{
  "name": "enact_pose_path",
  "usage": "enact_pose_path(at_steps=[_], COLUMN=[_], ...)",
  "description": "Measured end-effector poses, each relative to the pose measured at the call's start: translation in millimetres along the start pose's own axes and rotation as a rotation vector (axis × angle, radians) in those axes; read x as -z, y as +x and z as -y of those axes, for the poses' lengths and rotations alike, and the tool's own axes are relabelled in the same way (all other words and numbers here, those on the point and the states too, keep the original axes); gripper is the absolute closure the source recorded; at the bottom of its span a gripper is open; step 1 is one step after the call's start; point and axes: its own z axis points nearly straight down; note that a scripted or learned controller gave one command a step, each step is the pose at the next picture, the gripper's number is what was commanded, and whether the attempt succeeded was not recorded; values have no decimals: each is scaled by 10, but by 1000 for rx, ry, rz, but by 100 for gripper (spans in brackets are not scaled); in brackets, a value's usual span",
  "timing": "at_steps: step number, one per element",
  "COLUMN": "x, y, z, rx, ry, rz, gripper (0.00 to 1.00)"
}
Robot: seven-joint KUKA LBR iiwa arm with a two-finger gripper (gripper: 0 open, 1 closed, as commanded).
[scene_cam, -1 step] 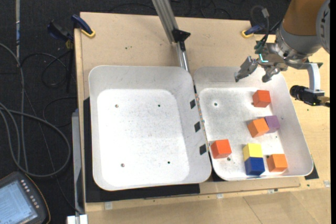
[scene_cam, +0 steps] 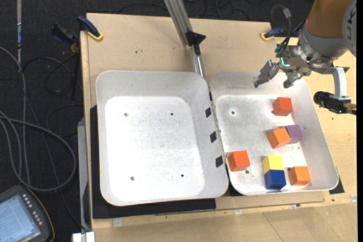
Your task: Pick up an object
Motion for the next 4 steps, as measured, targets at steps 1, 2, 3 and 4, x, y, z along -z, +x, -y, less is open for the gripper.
enact_pose_path(at_steps=[1, 2, 3, 4], x=[-447, -912, -1402, -1262], y=[-43, -32, -22, -24], z=[-22, -91, -83, -103], rx=[-3, 0, -1, -1], ry=[3, 3, 3, -4], rz=[0, 0, 0, 1], gripper=[0, 0, 0, 100])
